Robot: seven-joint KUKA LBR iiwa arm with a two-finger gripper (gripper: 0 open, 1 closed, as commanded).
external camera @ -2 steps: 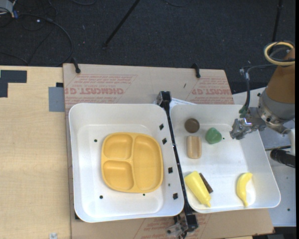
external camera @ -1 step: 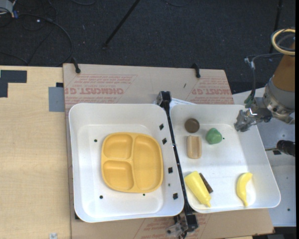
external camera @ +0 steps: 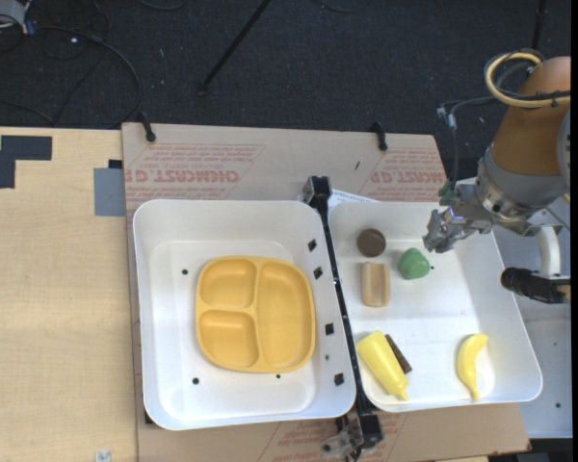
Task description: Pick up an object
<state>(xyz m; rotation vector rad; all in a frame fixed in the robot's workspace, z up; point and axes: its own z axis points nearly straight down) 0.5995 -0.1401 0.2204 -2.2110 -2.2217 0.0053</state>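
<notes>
A small, rounded green object lies in the right bin, near a brown disc and a tan block. The gripper hangs just up and to its right, holding nothing; how wide it stands I cannot tell.

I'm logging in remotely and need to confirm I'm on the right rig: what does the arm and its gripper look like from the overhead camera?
The arm comes in from the right: a grey body with a broad orange band above the wrist. A yellowish cable loop sits by the orange section. The gripper is a small grey metal unit with dark parts. A black, handle-like piece sticks out lower down.
</notes>
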